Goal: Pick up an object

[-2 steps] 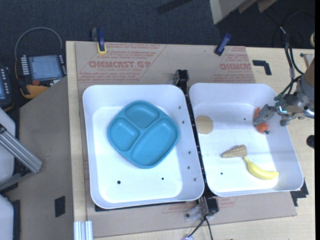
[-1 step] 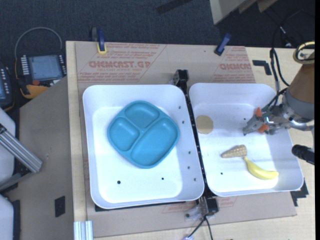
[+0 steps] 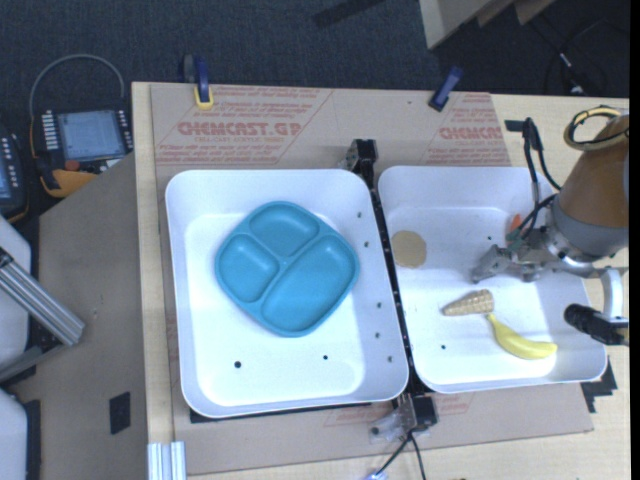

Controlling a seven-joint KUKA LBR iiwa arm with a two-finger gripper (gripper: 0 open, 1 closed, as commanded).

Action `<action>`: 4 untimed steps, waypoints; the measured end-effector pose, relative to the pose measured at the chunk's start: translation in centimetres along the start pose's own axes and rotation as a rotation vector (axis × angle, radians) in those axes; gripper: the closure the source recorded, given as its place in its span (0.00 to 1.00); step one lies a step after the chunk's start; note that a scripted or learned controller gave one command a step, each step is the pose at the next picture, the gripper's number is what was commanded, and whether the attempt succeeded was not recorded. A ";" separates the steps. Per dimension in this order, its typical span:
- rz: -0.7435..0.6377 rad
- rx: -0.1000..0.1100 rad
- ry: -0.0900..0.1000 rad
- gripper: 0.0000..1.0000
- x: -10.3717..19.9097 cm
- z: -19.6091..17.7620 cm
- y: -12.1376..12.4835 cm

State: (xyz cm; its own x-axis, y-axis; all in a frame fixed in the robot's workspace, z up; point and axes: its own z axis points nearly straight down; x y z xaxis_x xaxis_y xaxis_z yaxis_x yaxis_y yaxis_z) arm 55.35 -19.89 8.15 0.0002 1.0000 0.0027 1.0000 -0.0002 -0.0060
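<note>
Two shallow white bins sat side by side on a bench (image 3: pixel 300 118) covered with brown board printed in red. The left bin (image 3: pixel 190 268) held a blue divided plate (image 3: pixel 288 266) with three compartments, lying flat near the middle and turned at a slant to the bin's walls.

The right bin (image 3: pixel 440 193) held three small things. A round tan cookie (image 3: pixel 408 248) lay close to the left wall. Toward the middle, an ice cream cone (image 3: pixel 468 304) lay on its side, its narrow tip pointing left. Just beside the cone's wide end, a yellow banana (image 3: pixel 520 340) lay curved toward the bin's front right corner; whether the two touched could not be told.

The arm (image 3: pixel 598 193) reached in from the right, orange above the grey wrist. Its gripper (image 3: pixel 497 265) hung low over the right bin, above and a little to the right of the cone, with the grey fingers (image 3: pixel 487 269) pointing left. Nothing showed between them, and whether they were spread or closed could not be told from this angle. The cookie, cone and banana all lay apart from the gripper
</note>
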 end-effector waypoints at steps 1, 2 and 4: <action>0.000 -0.006 -0.003 1.00 -0.1 -1.3 0.1; -0.001 -0.012 -0.005 1.00 0.4 -5.7 0.3; -0.002 -0.014 -0.007 1.00 -0.5 -16.2 1.2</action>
State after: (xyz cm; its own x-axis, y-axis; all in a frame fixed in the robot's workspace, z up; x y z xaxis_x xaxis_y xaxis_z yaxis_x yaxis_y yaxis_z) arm 56.66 -20.41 24.33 -0.0017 1.0000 -0.0039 1.0000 0.0017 0.0083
